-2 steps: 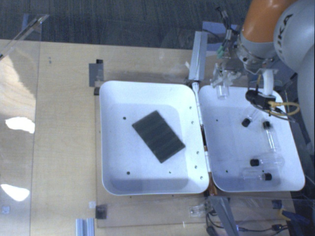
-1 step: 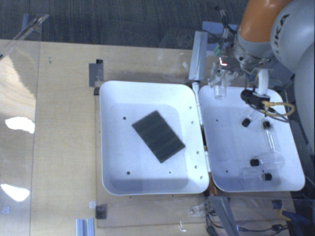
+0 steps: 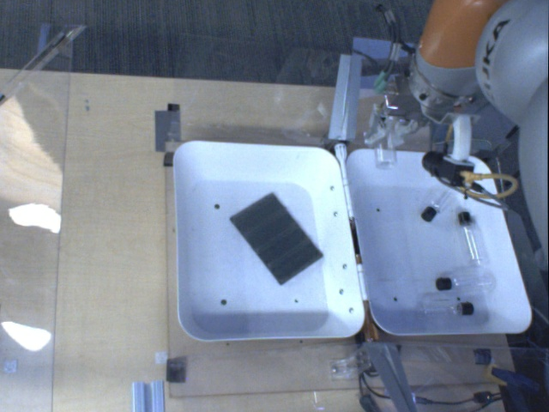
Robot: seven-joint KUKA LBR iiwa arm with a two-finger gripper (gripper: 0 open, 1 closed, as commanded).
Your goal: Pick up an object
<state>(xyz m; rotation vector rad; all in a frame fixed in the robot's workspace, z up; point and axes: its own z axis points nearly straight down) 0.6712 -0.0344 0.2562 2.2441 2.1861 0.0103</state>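
Grey arm (image 3: 519,50), orange band (glossy), cables at wrist.

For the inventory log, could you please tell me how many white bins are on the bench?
2. The left bin holds a dark ridged rectangular pad. The right bin holds several clear tubes with black caps. None look hidden.
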